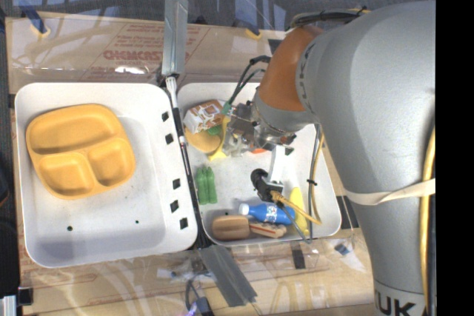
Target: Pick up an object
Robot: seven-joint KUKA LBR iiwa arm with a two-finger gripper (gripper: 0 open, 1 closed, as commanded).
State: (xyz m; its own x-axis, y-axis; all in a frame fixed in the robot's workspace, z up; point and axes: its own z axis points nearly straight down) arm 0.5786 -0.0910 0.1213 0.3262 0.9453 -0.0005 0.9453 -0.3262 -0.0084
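Gripper (238, 135) low over clutter at frame centre, right bin (326, 212) — finger state indiscernible. Nothing visibly lifted — pick pending.

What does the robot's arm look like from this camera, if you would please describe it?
The arm is bulky, rounded and smooth grey, with an orange band above the wrist. Thin black cables loop beside the band, and white letters mark its base.

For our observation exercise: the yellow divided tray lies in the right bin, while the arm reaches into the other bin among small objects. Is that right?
Not quite. The camera view shows the yellow divided tray in the left bin; the arm reaches into the right bin among small objects.
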